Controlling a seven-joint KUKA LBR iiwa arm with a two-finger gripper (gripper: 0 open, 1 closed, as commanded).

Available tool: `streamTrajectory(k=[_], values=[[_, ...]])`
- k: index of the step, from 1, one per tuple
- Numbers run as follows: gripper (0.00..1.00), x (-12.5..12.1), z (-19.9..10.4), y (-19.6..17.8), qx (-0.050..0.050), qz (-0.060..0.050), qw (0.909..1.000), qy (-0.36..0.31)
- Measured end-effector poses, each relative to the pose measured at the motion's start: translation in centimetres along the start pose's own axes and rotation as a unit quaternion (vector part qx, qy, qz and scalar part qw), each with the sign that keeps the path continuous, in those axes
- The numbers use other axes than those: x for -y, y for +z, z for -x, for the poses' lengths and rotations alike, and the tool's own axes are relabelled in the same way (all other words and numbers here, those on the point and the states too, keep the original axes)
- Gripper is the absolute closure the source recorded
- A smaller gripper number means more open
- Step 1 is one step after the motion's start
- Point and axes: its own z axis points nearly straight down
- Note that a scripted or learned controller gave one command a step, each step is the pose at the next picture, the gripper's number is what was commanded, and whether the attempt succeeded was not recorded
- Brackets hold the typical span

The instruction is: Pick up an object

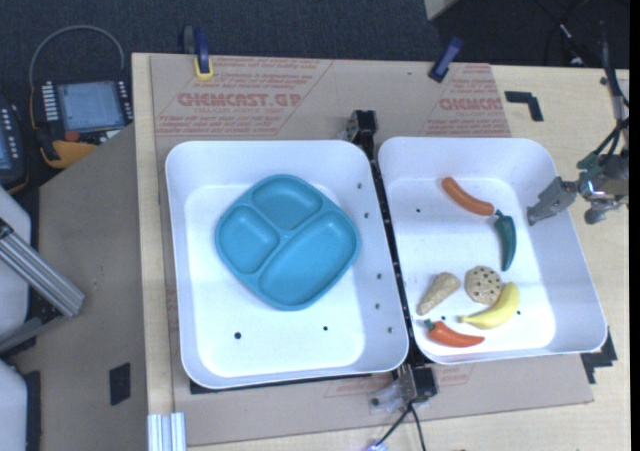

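Brown cardboard-topped bench (pixel 300 89) on dark carpet, two white bins side by side. Gripper (pixel 560 197) at the right bin's (pixel 570 279) far right rim, over the edge; fingers too small to read, cannot tell if apart or together; nothing visibly between them. Right bin contents: orange sausage (pixel 468 196) near the back, dark green pepper (pixel 506 239) just beside it, then tan cone (pixel 438 291), cookie (pixel 484 284), banana (pixel 497 309) and red chili (pixel 455 336) clustered at the front. Left bin (pixel 200 329) bears a blue divided plate (pixel 287 240).
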Motion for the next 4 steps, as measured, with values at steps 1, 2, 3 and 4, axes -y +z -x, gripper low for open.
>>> streamTrajectory(k=[1,2,3,4], values=[[0.0,0.9,0.6,5.6,-0.002,-0.003,1.0,0.001],[0.0,0.8,0.3,9.9,-0.002,-0.003,1.0,0.0],[0.0,0.6,0.4,16.3,-0.002,-0.004,1.0,0.0],[1.0,0.4,0.5,14.9,0.0,0.0,1.0,0.0]])
